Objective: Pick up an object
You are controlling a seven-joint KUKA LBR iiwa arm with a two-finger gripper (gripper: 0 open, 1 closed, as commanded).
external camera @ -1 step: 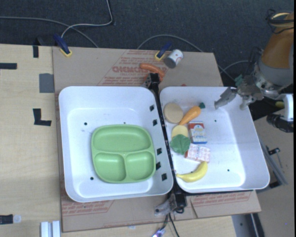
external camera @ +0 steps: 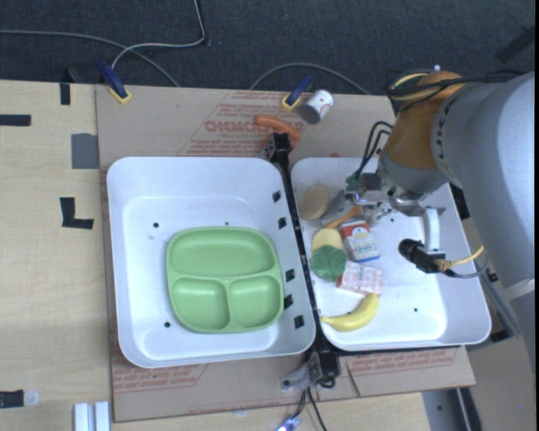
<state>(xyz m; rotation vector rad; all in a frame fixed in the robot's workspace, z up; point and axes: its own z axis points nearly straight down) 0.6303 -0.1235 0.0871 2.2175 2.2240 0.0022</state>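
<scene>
Reaching in from the right, the arm (external camera: 485, 151) lowers its hand (external camera: 370, 197) over the right bin (external camera: 449, 317).

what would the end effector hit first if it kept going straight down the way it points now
Most likely the small red and white carton, which lies just below the end effector in the right bin. The orange carrot-like piece beside it is also close. Depth is hard to judge from this slanted view.

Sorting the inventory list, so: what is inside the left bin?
The left bin holds one green divided plate, three compartments with nothing in them. What lies beneath the plate is covered and cannot be seen.
</scene>
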